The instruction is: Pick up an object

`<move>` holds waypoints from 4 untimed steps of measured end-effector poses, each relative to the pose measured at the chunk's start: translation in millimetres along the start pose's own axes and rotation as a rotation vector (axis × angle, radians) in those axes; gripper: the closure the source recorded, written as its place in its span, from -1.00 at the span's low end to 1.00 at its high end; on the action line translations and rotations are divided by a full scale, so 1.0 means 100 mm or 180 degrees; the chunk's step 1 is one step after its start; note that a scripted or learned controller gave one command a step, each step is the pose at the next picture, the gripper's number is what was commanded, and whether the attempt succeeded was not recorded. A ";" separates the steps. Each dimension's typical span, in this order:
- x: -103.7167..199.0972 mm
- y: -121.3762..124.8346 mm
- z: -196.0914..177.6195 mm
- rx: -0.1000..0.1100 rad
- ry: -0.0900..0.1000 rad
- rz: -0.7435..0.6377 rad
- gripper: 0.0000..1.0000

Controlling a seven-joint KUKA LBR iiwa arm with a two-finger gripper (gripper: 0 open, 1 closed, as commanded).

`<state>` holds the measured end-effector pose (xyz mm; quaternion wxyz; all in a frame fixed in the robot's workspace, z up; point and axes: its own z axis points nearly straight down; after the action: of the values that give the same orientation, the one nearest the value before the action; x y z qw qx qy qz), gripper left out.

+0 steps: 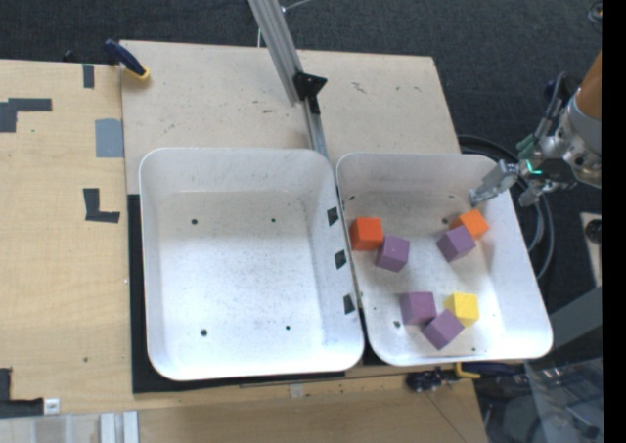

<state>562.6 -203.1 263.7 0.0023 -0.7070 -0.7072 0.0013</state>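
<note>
The right bin [421,169] holds several small cubes. An orange cube [368,233] and a purple cube [392,253] lie near its left wall. A second orange cube [474,224] touches a purple cube [456,243] at the right side. Two more purple cubes [418,306] [442,329] and a yellow cube [466,307] cluster near the front. My gripper [508,194] hangs over the bin's right rim, just above and right of the second orange cube. It is open, with nothing between its fingers [485,193].
The left bin [235,265] sits beside the right one, sharing a middle rim. A slanted metal rail [279,30] runs from the top to the bins' junction. Cables [544,226] hang right of the right bin.
</note>
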 end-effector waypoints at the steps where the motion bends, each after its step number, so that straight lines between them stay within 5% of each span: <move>1: 0.00 0.01 -0.02 -0.0014 -0.0004 -0.0005 -1.00; 4: 0.16 -0.01 1.60 -0.0001 -0.0005 -0.0003 -1.00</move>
<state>560.8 -186.9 104.2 0.0016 -0.7067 -0.7076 0.0018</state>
